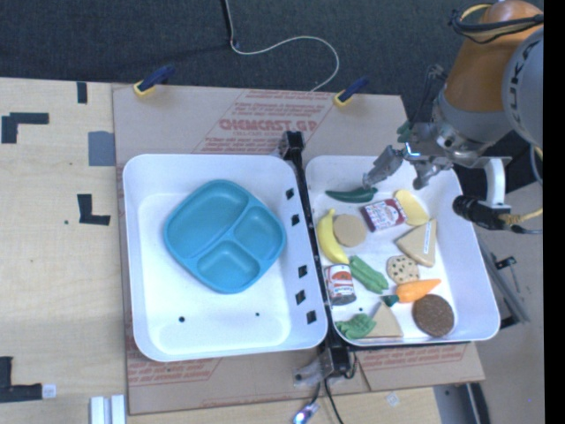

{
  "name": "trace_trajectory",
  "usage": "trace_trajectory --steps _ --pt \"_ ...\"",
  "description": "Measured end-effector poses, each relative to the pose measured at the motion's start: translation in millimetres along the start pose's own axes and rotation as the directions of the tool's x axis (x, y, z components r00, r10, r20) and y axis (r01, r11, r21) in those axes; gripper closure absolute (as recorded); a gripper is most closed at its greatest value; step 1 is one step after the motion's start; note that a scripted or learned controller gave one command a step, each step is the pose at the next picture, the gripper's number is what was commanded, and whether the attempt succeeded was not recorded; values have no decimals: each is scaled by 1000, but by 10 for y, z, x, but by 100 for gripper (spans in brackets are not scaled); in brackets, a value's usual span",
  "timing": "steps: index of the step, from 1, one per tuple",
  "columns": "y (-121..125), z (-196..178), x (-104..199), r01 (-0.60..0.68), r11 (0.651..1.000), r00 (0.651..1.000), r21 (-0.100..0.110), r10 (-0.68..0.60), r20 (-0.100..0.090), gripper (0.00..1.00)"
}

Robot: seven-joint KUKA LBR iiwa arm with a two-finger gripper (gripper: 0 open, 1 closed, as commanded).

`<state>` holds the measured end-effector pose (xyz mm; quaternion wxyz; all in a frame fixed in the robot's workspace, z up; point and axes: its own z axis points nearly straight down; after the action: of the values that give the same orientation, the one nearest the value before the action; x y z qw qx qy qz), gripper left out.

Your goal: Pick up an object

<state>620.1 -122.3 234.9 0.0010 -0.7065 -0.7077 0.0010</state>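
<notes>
claw (402, 168) of the grey and orange arm hovers over the far edge of the right bin (472, 263), its two fingers spread wide and holding nothing. toy food fills that bin, and the nearest piece, a dark green pepper (351, 194), lies just below and to the left of the claw, its long axis running left to right across the bin. a red packet (382, 214) and a yellow piece (411, 207) sit just beneath the claw, slightly nearer the camera.
</notes>
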Motion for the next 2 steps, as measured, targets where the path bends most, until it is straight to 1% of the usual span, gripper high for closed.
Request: trace_trajectory --steps 1,2 --pt "-165 301 449 3 1000 1000 4 -3 -2 0" --pt "-438 301 1044 5 1000 1000 3 -5 -2 0"
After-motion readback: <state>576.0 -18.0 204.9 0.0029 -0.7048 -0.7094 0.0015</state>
